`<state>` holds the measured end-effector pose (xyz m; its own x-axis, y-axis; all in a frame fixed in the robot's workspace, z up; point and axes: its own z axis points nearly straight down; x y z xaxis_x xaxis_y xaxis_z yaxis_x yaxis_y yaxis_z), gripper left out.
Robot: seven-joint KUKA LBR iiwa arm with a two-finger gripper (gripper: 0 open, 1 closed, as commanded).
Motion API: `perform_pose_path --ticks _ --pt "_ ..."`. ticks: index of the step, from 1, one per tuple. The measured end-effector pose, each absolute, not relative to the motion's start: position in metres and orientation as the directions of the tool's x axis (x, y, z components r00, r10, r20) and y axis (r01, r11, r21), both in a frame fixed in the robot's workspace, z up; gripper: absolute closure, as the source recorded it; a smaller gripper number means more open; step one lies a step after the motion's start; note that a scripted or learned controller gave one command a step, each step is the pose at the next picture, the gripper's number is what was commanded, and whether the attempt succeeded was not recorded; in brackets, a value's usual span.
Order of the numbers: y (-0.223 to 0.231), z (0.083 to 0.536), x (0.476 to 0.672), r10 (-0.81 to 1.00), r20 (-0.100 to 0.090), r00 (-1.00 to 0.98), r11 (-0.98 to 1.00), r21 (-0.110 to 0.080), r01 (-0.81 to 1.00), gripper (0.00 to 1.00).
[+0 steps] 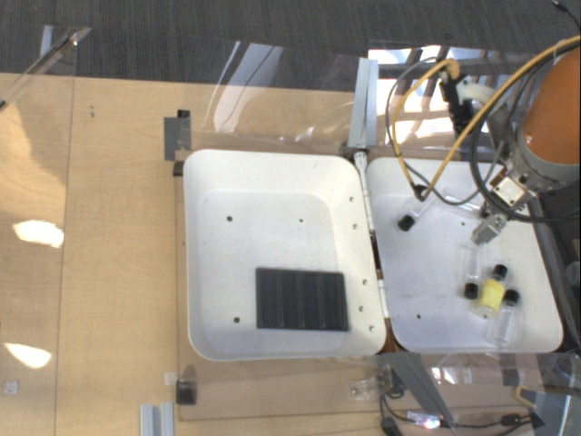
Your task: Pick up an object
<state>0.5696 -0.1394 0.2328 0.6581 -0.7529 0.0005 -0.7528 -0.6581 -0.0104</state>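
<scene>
Inside the left bin [209, 271], black pad [301, 300] (long axis sideways).

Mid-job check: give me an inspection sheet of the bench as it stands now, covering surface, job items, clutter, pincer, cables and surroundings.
Surface: wooden bench bearing two white bins, left bin and right bin, side by side.
Job items: dark ribbed pad lying flat in the left bin; small yellow piece with black caps beside it in the right bin.
Clutter: small black-tipped part in the right bin's upper left.
Pincer: pincer over the right bin, above the yellow piece; nothing seen between its tips.
Cables: yellow and black cables looping over the right bin's top.
Surroundings: dark ribbed floor beyond the bench.
</scene>
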Motion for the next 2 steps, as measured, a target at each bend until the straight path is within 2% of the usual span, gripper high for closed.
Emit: perform_pose_path --ticks 1,2 --pt "-0.193 0.261 0.561 -0.779 0.002 0.627 -0.627 -0.006 -0.779 1.00" --pt "-0.191 0.272 0.563 -0.779 0.003 0.627 -0.627 -0.011 -0.779 1.00"
